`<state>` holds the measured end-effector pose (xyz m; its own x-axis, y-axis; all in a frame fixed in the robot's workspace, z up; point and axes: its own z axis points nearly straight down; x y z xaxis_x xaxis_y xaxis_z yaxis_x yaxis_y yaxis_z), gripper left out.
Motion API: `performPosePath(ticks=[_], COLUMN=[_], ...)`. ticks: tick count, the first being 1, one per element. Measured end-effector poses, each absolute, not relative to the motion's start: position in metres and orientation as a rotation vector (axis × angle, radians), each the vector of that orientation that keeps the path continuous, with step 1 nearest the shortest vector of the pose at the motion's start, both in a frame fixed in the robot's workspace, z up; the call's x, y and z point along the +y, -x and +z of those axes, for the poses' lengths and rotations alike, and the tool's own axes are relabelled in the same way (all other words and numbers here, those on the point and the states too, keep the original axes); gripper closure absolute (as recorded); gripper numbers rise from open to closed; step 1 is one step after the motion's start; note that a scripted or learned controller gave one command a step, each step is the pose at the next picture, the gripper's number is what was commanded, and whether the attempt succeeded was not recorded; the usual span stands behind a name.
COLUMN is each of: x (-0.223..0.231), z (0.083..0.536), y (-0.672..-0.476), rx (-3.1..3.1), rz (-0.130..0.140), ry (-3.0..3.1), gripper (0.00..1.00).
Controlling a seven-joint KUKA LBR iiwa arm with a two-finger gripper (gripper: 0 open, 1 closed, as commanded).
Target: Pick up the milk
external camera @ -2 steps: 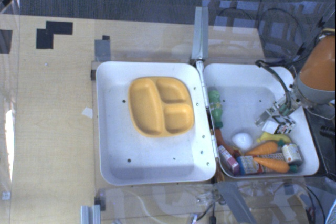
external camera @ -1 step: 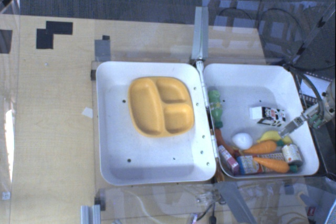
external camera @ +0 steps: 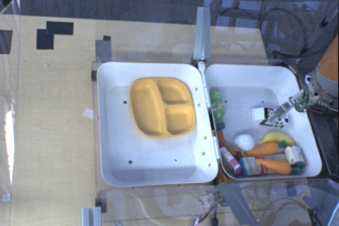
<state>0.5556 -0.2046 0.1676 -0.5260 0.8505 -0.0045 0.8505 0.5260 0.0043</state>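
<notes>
Milk [external camera: 259,113] lies in right bin [external camera: 249,79], just left of tool [external camera: 274,119]; tool state unclear.

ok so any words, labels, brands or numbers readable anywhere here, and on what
None can be read.
Small white carton beside the gripper: print not legible.
Can in the right bin: label too blurred to read.
Packets along the front wall: colours show, lettering too small.
Yellow divided tray in the left bin: no text.
</notes>
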Motion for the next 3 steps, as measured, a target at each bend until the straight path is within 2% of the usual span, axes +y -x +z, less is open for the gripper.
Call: performPosePath(ticks=[1,2,3], x=[-0.205,-0.205,-0.166], z=[0.098,0.111,0.221], y=[-0.564,-0.568,-0.582], rx=[2.712,2.705,2.672], rz=[0.004,0.01,0.005], ry=[-1.565,-1.556,-1.634], gripper=[0.0,1.0,1.0])
